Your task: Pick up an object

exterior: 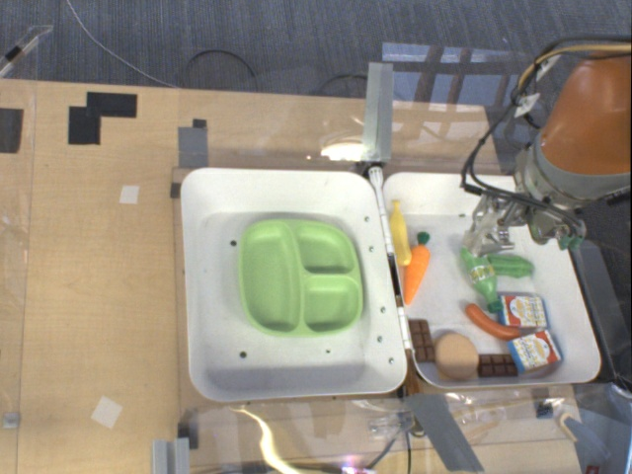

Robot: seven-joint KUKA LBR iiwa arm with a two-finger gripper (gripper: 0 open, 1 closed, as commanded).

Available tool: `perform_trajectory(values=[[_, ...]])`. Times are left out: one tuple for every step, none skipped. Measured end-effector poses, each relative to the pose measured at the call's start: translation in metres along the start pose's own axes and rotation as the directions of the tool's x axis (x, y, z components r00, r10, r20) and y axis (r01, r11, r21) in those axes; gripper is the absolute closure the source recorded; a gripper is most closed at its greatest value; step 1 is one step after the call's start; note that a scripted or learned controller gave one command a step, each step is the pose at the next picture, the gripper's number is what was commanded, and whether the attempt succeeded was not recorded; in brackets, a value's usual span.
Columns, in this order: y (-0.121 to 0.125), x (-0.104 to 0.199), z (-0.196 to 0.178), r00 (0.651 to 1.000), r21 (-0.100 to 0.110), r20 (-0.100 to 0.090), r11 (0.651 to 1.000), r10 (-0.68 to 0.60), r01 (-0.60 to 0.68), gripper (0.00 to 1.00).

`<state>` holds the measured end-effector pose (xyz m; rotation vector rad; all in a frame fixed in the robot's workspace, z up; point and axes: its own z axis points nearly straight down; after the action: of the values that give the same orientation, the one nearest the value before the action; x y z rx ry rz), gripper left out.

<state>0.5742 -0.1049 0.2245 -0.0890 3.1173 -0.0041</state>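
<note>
My gripper (pixel 491 235) hangs over the right bin (pixel 441 197), near its far right side, under the arm's orange band. Just below it lie a small green bottle (pixel 481 273) and a green pod-like vegetable (pixel 511 264), the gripper's tip close above the bottle's top end. Also in this bin are an orange carrot (pixel 416 271), a yellow banana (pixel 398 232), a red sausage (pixel 490 323), two small cartons (pixel 522 311) (pixel 534 351), a tan bun (pixel 455 355) and brown chocolate bars (pixel 421 339).
The left bin (pixel 212 265) holds a green divided plate (pixel 300 276). The wall between the two bins runs next to the banana and carrot. Grey brackets stand at the bins' far and near edges. Cables loop from the arm above the right bin's far corner.
</note>
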Motion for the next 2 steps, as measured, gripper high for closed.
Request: perform_trajectory(values=[[0.038, -0.048, -0.023, 0.989, -0.005, -0.009, 0.989, -0.148, 0.148, 1.0], [0.003, -0.095, -0.044, 0.877, -0.007, -0.006, 0.877, -0.481, 0.481, 1.0]])
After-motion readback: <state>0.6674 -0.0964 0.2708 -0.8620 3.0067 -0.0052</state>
